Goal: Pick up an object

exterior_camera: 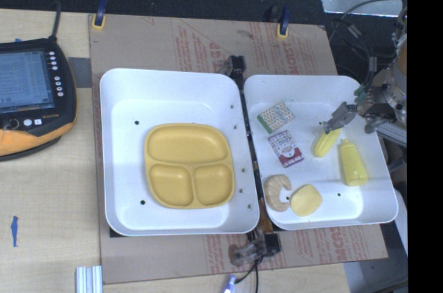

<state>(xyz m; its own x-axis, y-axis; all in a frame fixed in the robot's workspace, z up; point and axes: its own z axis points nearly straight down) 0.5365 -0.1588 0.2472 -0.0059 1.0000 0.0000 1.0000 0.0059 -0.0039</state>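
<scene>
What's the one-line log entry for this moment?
gripper over right bin | above corn | holding nothing | tray in left bin

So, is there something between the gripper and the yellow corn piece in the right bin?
Nothing visible stands between them. The gripper hangs just above the upper end of the corn piece, with bare bin floor around it. The nearest neighbours, the yellow bottle and the red packet, lie to either side, apart from it.
</scene>
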